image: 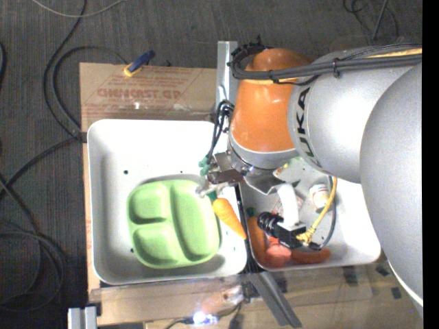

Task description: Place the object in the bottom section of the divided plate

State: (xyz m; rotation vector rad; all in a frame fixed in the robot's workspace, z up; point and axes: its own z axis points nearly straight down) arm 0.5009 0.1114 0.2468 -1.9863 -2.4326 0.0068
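The big grey arm leans over the seam between the two bins, its end effector low at the green divided plate's right rim, grip state impossible to tell. Just beside it lies the carrot, orange, tapered, along the left bin's right wall. Best approach: centre over the carrot, then carry it well inside the plate's bottom section.

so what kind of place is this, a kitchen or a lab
Most likely a robotics lab or test bench, not a kitchen. A large grey and orange arm reaches over two shallow white bins, loose cables trail across the dark floor, and the food is toy-like: a carrot beside a green divided plate.
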